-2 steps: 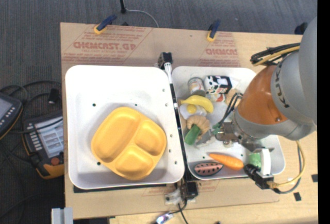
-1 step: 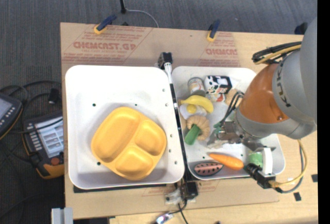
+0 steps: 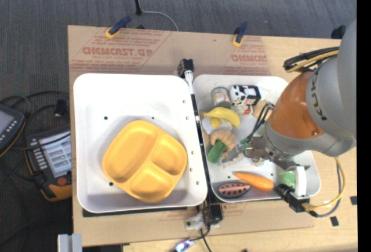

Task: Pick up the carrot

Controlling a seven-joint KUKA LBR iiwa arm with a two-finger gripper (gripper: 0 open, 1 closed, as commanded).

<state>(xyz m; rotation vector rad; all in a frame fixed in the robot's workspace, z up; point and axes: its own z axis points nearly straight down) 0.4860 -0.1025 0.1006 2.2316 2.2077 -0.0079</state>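
The orange carrot (image 3: 254, 181) lies on its side near the front of the right bin (image 3: 203, 129), pointing left. My gripper (image 3: 239, 152) hangs low over the middle of that bin, just behind and slightly left of the carrot. It is close to a tan pastry-like toy (image 3: 224, 139) and a green piece (image 3: 214, 153). Nothing shows between its tips, and the carrot lies apart from it. The wrist with the orange band (image 3: 293, 114) covers the right part of the bin.
The right bin also holds a banana (image 3: 222, 116), a black-and-white cow toy (image 3: 245, 94), a small round jar (image 3: 219, 95), a watermelon slice (image 3: 233, 190) and a green-and-white item (image 3: 288, 179). A yellow divided plate (image 3: 145, 159) sits in the left bin (image 3: 93, 100).
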